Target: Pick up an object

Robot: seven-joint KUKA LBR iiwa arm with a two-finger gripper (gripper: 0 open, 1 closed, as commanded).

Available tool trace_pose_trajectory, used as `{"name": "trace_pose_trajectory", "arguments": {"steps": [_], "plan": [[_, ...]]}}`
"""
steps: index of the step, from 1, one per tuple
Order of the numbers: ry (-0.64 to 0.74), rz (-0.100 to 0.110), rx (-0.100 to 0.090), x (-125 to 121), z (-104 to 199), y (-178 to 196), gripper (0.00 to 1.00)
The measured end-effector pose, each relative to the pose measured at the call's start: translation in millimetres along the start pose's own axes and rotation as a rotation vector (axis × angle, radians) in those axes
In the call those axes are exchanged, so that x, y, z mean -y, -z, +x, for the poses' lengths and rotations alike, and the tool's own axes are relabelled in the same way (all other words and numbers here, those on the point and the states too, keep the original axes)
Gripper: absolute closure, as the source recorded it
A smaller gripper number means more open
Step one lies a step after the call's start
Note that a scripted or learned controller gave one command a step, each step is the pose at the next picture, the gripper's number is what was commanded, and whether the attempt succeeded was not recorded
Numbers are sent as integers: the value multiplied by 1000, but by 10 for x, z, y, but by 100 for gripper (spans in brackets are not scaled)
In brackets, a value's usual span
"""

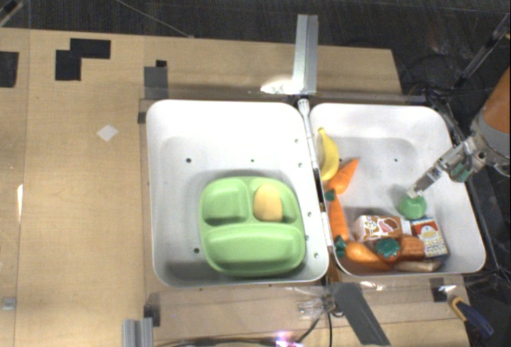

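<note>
Over at the right bin, the gripper reaches down from the right edge and sits right on top of a small green round object lying on the bin floor, though whether it is spread or pinching I cannot tell from this angle. Just below that sit a couple of small cartons, carrots and a banana along the divider, while the left bin holds a green sectioned tray with a yellow fruit in its upper right compartment
</note>
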State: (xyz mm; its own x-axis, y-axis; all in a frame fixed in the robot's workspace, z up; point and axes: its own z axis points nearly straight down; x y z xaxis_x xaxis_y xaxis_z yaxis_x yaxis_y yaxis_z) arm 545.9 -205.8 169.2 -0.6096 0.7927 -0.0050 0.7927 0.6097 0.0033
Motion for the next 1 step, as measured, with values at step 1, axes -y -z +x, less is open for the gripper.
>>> {"name": "trace_pose_trajectory", "arguments": {"steps": [1], "plan": [[-19, -2, 2, 73, 58, -725, 0]]}}
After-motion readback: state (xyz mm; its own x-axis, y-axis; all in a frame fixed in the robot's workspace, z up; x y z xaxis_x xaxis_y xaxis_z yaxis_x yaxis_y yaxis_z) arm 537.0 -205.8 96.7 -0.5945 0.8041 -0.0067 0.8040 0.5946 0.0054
